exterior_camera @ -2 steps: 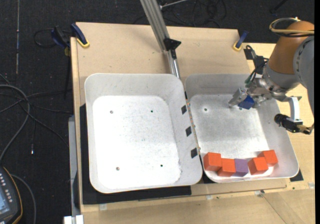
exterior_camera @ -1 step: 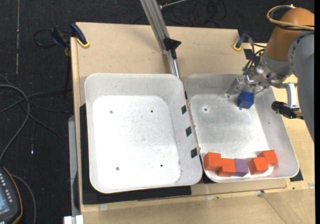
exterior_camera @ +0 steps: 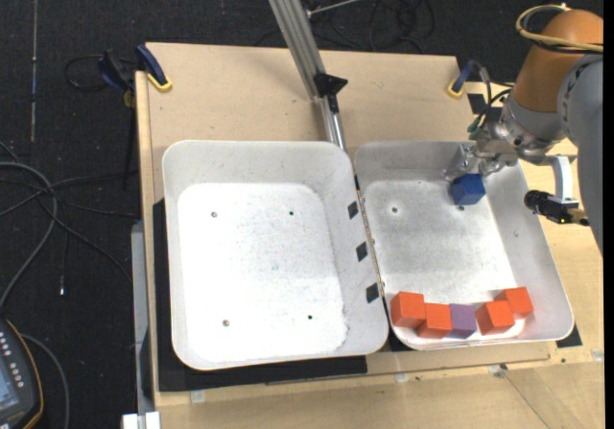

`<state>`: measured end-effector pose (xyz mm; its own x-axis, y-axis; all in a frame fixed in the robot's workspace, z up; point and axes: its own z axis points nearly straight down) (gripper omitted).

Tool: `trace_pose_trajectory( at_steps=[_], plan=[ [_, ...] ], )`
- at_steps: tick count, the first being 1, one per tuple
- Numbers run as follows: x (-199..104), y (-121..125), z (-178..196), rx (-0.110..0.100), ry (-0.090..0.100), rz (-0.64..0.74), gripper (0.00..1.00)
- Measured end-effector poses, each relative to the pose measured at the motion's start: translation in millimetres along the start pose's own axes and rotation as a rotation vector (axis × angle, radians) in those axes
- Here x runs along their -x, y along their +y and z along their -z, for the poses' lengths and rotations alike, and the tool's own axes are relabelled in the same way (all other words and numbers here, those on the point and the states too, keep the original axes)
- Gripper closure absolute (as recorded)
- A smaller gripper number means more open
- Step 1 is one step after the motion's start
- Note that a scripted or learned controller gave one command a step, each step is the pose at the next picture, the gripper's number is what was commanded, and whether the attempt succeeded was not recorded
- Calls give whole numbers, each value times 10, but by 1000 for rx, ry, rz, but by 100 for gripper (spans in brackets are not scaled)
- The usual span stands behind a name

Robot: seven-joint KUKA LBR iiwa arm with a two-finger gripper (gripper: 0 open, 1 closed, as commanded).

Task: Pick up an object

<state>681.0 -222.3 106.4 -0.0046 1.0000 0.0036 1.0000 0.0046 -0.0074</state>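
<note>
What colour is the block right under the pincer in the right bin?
Blue: the small blue block sits just below the pincer, clearest in the camera view.

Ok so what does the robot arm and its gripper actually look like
The arm is grey with a rounded orange band above the wrist, and thin dark cables run alongside it. It narrows to a small metallic grey gripper.

I have 1 camera, fixed high above the desk point(exterior_camera: 240, 91) and tilted so it looks down at a slant. It sits far enough back to take in the whole desk top, both white bins, the left bin point(exterior_camera: 259, 250) and the right bin point(exterior_camera: 460, 245), side by side, plus dark floor and cables beyond the far edge. The arm point(exterior_camera: 561, 82) enters from my right, near the right bin's far corner.
</note>
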Motion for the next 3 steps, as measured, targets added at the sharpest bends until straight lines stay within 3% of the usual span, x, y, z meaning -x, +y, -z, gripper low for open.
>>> trace_pose_trajectory(
  at_steps=[1, 2, 3],
  plan=[
    [-720, -219, 571, 14, -2, 4, 100],
    [-1246, -453, 905, 9, -2, 3, 100],
    [-1852, -605, 875, 5, -1, 4, 100]
  ],
)
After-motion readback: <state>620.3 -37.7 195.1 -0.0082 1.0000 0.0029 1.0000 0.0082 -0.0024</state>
